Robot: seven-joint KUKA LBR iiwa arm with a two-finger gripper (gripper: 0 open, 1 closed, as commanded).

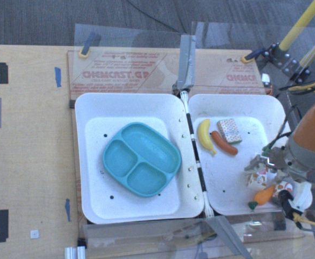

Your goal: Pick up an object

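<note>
Across left bin (87,161): turquoise divided plate (141,158), roughly central, tilted. Right bin (276,109): banana (204,136) along left wall; red sausage (224,143) just beside it, touching patterned block (229,130) toward far edge. Near right corner: orange carrot (263,195), green tip pointing left. Gripper (262,166) low over bin's right side, just above carrot; finger spacing cannot be told. Arm (311,139) enters over right rim.

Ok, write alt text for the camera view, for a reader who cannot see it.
A grey robot arm's gripper hangs low over the right white bin, near a toy carrot, with a banana, a sausage and a small patterned block further left. The left bin holds a turquoise divided plate.
</note>
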